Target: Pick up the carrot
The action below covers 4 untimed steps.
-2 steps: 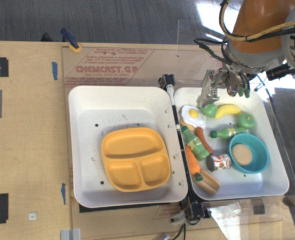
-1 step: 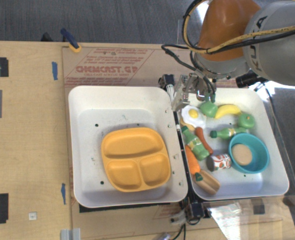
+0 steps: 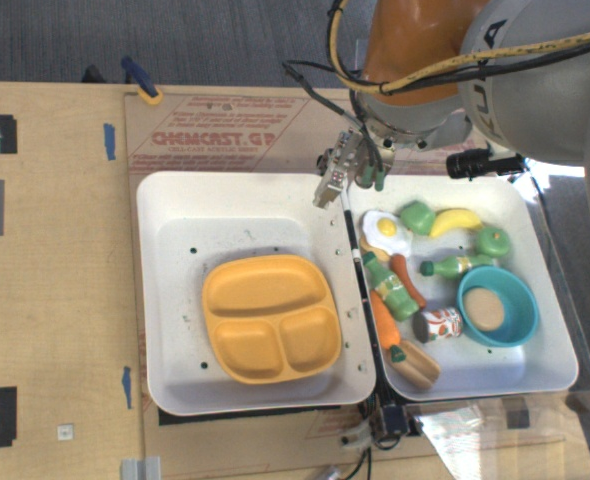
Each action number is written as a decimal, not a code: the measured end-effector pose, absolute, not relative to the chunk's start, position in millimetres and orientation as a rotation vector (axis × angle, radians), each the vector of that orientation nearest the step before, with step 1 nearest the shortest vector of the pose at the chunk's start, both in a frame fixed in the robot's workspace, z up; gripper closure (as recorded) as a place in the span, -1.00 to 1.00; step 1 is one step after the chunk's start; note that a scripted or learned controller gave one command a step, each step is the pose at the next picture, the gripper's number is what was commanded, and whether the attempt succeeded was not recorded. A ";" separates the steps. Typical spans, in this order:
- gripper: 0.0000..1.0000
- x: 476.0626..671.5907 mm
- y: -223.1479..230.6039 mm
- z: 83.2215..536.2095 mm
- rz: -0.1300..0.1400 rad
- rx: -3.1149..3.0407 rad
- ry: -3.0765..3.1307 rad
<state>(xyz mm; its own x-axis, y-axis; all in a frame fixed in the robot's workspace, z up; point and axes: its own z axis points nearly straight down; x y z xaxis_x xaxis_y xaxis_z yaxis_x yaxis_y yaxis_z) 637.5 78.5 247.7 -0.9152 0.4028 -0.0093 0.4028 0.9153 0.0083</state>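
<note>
The carrot (image 3: 386,324) is a small orange toy lying along the left wall of the right bin (image 3: 550,368), toward the front. A green bottle (image 3: 392,289) lies against its far end and a tan bread piece (image 3: 416,366) sits at its near end. My gripper (image 3: 335,180) hangs high over the far end of the divider between the two bins, well back from the carrot. It carries nothing that I can see.
The right bin is crowded: a fried egg (image 3: 383,230), green pepper (image 3: 415,216), banana (image 3: 456,221), a teal bowl (image 3: 496,309), a small can (image 3: 441,323). In the left bin (image 3: 170,268) sits a yellow divided plate (image 3: 272,318).
</note>
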 end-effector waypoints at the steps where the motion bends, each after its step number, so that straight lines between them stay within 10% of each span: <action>1: 1.00 641.4 138.1 277.6 0.010 1.009 2.966; 3: 1.00 643.8 213.5 291.5 0.005 1.393 2.810; 4: 1.00 615.6 167.7 384.7 0.014 1.743 2.601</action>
<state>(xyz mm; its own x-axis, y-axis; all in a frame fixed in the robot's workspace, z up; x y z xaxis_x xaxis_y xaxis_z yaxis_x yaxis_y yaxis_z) 615.6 167.7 384.7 -0.3800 0.9250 -0.0037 0.9249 0.3800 0.0129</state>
